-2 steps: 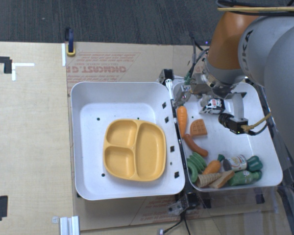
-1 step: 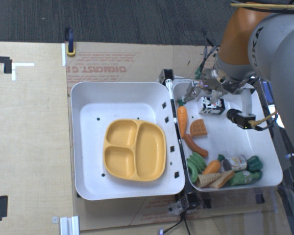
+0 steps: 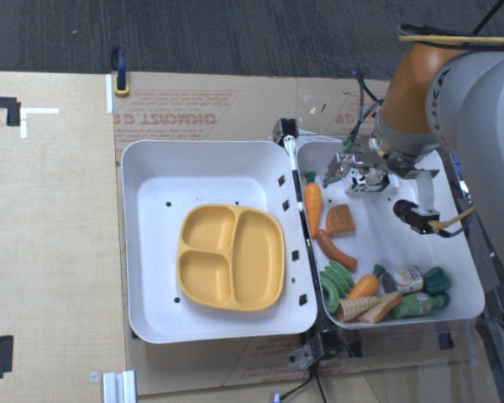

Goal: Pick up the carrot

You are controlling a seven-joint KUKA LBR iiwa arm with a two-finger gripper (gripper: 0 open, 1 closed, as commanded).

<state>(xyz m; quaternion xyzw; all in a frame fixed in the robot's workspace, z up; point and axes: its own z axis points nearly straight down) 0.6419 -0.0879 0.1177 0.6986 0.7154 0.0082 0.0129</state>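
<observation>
Camera view: the carrot (image 3: pixel 312 206) lies along the right bin's (image 3: pixel 450 263) left wall, near its far corner. Above that bin's far edge hangs the gripper (image 3: pixel 359 175); how its jaws stand I cannot tell.

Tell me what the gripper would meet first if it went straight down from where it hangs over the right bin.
Most likely the bare floor of the right bin. The gripper hangs near the bin's far end, with the carrot off to its left and the toast slice just nearer the camera. Depth is hard to judge from this slant.
</observation>
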